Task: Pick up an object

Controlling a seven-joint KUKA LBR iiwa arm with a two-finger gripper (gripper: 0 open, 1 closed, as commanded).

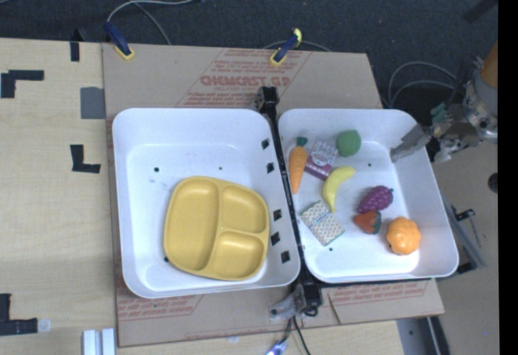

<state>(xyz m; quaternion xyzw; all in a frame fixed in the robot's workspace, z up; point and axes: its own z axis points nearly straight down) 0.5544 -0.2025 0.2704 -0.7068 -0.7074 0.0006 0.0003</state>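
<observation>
Jaws were the one thing I could not read from where I stood: the gripper (pixel 413 143) sat at the right rim of the right-hand bin (pixel 441 208), a grey finger slanting out over the white edge, too small and blurred for me to tell whether it was spread or closed. Nothing showed between its fingers, and it touched none of the toys as far as I could see.

So the task looked barely begun. Every object lay down in the right-hand bin, unlifted. An orange carrot (pixel 297 168) lay along the inner wall, with a small patterned packet (pixel 323 154) just beside it and a green ball (pixel 349 142) near the far side. A yellow banana (pixel 337 185) curved through the middle, and a white patterned block (pixel 323 223) lay below it. Toward the right were a purple bunch of grapes (pixel 375 199), a red strawberry (pixel 368 221) touching its lower side, and an orange fruit (pixel 403 235) nearest the front right corner.

The left-hand bin (pixel 133 183) held a yellow divided plate (pixel 217 227), well apart from the arm.

What remained, by my judgement, was all of it: choosing a piece, coming down over it, closing and lifting. The green ball and the grapes lay closest to the gripper.
</observation>
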